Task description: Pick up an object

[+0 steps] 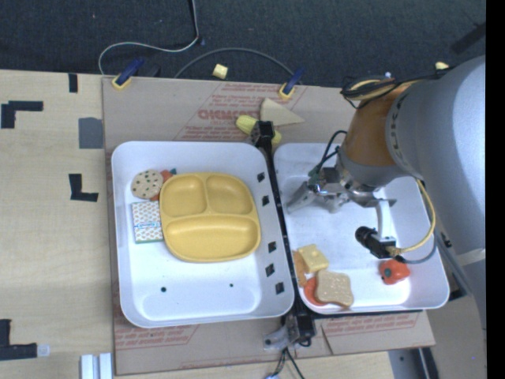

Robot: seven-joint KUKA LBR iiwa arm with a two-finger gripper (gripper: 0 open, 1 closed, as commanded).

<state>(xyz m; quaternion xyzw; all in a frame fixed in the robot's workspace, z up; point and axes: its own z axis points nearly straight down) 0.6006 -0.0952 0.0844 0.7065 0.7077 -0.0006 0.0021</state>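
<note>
In the right bin (418,294), my gripper (316,200) hovers low over the bare upper-left floor, open, with nothing between its fingers. Below it, near the bin's front left, lie a yellow cheese piece (312,258) and a slice of toast (334,288) resting on a red-orange piece (311,294). A small red tomato-like item (394,272) sits toward the front right. The left bin (197,298) holds a yellow divided plate (211,215), a round cookie (146,184) and a blue-and-white patterned cracker block (146,220).
The grey arm with its orange band (371,136) comes in from the upper right over the right bin. A black divider (272,212) separates the bins. A yellow clamp (251,123) and a pale wedge (280,113) lie on the cardboard behind them.
</note>
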